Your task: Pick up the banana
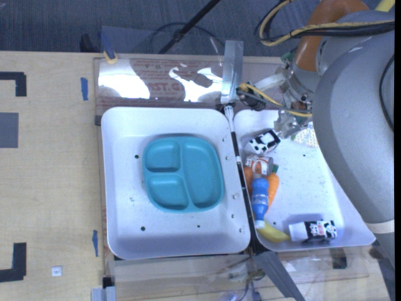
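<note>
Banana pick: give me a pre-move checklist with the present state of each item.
1. Banana located, near corner of the right bin: ok.
2. Banana free of neighbours: not ok; the blue bottle lies against it and the cow-print carton sits close beside it.
3. Claw above the banana: not ok; it is at the bin's far end.
4. Claw open: cannot tell.
5. Banana fully exposed: not ok; it lies partly under the bottle's end.
</note>
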Available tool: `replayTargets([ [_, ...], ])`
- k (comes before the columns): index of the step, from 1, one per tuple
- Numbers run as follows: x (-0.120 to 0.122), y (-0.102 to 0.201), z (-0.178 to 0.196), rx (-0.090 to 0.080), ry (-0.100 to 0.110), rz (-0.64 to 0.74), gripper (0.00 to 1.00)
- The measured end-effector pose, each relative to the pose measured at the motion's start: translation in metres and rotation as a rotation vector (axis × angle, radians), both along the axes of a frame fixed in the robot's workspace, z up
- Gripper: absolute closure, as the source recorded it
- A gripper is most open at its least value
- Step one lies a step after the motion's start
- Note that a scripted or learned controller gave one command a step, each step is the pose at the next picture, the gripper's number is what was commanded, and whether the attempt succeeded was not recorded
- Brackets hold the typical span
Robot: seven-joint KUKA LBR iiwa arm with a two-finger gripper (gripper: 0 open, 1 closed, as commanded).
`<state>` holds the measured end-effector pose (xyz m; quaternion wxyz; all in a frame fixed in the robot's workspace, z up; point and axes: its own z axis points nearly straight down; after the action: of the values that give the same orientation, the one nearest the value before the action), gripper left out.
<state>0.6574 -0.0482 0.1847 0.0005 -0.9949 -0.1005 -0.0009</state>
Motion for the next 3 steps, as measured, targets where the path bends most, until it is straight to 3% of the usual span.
replayTargets([
  [1, -0.006, 0.069, 0.019, 0.0, 0.001, 0.035, 1.0],
  [2, -0.004, 0.12, 0.0, 0.0, 0.001, -0.003, 1.0],
  [3, -0.003, 0.119, 0.01, 0.0, -0.001, -0.008, 1.0],
])
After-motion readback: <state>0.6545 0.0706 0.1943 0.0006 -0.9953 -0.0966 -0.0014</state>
